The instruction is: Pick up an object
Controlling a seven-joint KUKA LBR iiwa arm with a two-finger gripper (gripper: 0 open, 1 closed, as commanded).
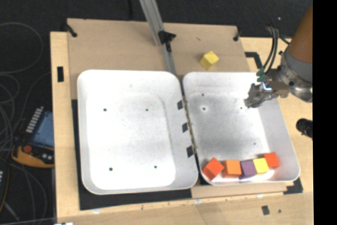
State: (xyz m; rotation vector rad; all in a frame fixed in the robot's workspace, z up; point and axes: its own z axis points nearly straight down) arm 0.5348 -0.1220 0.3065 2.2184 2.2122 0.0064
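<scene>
Camera view, near edge: a row of blocks lies along the front wall of the right bin (274,129), touching one another: a red-orange block (213,167), an orange block (232,167), a purple block (247,167), a yellow block (260,165) and a second red-orange block (271,159).
Left bin (131,81): white, with a few dark specks on its floor.
Gripper (254,99): hangs over the right bin's far right part, well apart from the row; nothing shows between its fingers, and I cannot tell if they are apart or together.
Step in hand: by my judgement the approach, with no block grasped yet.
Next move: probably a reach toward the near wall and a descent on one block; the crowded row leaves little finger room.
Far worktop (121,45): a yellow cube (209,59) sits outside both bins, beyond the right one.
</scene>
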